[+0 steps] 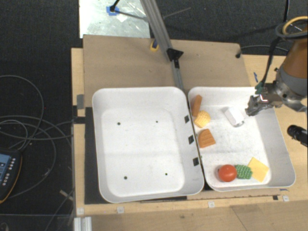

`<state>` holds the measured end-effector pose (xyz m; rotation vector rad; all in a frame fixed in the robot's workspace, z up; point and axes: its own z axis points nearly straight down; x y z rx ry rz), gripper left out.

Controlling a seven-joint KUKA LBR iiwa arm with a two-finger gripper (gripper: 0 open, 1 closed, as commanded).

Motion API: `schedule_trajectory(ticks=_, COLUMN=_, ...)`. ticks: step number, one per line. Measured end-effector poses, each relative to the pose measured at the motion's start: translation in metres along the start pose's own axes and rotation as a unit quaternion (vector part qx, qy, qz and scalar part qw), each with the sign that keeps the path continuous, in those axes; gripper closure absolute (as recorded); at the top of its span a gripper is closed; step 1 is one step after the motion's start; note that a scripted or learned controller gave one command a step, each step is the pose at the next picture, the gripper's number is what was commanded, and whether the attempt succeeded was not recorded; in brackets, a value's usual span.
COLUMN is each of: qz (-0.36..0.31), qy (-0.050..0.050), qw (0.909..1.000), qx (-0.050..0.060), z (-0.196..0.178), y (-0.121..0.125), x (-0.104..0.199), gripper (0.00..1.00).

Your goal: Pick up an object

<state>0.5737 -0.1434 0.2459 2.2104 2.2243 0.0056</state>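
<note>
pincer [254,105] hangs over right bin [274,129]; grip state cannot be told. white cylinder [234,117] lies just left, long axis diagonal.

Cables [29,129] and pendant [7,172], left floor

Even, bright overhead light; the white bins [144,143] nearly wash out. Glare on the shiny floor patch [103,13], upper left. Shadows soft; detail slightly grainy.
</note>
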Motion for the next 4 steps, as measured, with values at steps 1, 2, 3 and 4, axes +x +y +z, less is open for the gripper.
schedule_trajectory(ticks=1, qz=-0.001, qy=0.002, qw=1.0, qx=0.003, z=0.003, y=-0.005, x=0.042, gripper=1.0)
schedule_trajectory(ticks=2, qz=-0.002, qy=0.002, qw=1.0, qx=0.003, z=0.004, y=-0.02, x=0.086, gripper=1.0)
schedule_trajectory(ticks=3, qz=-0.003, qy=0.002, qw=1.0, qx=0.003, z=0.0, y=-0.023, x=0.148, gripper=1.0)
schedule_trajectory(ticks=4, qz=-0.003, qy=0.002, qw=1.0, qx=0.004, z=0.011, y=-0.039, x=0.206, gripper=1.0)
